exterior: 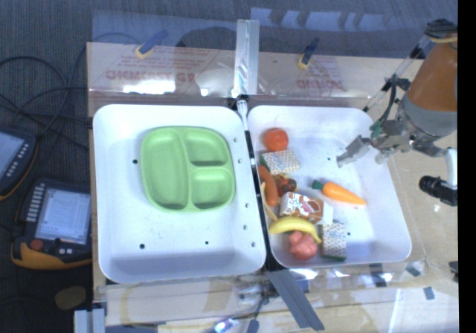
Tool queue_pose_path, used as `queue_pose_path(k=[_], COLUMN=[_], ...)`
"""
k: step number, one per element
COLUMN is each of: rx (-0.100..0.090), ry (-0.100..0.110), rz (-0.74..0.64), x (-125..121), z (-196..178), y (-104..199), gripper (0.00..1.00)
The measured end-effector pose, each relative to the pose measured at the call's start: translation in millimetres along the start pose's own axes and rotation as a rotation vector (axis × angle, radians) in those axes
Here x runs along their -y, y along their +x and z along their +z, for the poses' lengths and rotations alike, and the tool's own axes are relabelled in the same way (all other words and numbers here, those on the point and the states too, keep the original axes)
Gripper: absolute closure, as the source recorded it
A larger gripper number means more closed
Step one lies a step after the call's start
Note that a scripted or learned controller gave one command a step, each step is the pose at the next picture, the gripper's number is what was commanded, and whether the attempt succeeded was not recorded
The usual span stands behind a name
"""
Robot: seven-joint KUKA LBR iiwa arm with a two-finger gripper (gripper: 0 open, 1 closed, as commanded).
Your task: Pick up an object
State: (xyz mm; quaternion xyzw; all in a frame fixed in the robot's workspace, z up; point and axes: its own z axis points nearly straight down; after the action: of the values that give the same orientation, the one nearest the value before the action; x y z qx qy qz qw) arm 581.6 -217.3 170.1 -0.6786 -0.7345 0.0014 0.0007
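Up at the right edge of the right bin (387, 246), the pincer (355, 152) hangs above the white floor, and I cannot tell how it is set, because it looks small and blurry from here. Nothing sits in it that I can see. Behind it is the grey arm (435, 94) with its big orange band, coming in from the right side. All the toy food is in this same bin, bunched up on its left half. A round orange tomato (276, 139) sits near the top. Just below it is a small speckled packet (282, 161). A carrot (342, 192) lies by itself near the middle, closest to the pincer but not touching it. Lower down is a little box with red and white on it (302, 207), and a yellow banana (294, 228) lies just under the box. A pink lumpy thing (302, 244) rests against the banana. The left bin (119, 250) holds a green tray (187, 169) with three parts, lying flat in the middle.
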Motion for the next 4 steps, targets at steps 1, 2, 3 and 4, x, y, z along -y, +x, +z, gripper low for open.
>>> queue_pose_path(k=[1, 2, 3, 4], rx=[0.003, 0.003, 0.001, 0.006], ry=[-0.012, -0.012, -0.018, -0.021], rz=[0.207, 0.207, 0.497, 0.486], x=[29.1, 29.1, 87.7, 88.0], z=[80.6, 80.6, 80.2, 80.0], y=[33.0, 33.0, 52.9, 64.4], gripper=[0.0, 0.0, 0.0, 0.0])
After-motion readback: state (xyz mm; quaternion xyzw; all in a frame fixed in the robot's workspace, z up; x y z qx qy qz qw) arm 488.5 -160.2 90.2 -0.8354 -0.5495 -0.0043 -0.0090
